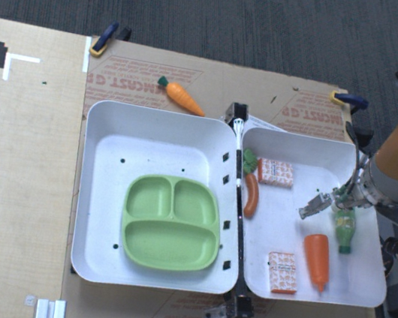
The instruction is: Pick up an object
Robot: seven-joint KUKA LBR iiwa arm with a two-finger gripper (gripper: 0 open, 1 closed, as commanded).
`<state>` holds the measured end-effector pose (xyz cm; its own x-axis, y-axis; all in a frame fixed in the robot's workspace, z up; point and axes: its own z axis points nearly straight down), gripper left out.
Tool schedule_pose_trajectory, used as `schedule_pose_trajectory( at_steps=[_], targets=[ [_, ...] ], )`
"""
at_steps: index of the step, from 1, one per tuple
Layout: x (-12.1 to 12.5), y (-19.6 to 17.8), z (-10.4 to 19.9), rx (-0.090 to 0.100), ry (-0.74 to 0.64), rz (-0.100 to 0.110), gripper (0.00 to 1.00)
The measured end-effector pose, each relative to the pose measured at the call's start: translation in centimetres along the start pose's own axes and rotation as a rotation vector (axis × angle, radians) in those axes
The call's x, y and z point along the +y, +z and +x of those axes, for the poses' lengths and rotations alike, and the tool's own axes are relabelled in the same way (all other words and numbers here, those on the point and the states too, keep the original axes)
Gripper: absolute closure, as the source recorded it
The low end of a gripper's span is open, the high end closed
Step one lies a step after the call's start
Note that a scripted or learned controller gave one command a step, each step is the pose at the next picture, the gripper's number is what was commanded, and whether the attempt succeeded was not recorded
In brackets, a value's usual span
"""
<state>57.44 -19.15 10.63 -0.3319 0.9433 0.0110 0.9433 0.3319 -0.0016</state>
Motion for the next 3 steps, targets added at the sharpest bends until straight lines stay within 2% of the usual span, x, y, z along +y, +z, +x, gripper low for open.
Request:
schedule_pose_trajectory(
  at_steps=[1,2,3],
  targets=[
    [-1.6,1.4,-1.0,0.007,-0.288,-0.017,0.0],
    [-2.0,0.8,-1.6,-0.003,-0.283,-0.008,1.0],
    [-2.7,-8.7,7.0,-0.01,-0.695,0.003,1.0]
  ],
)
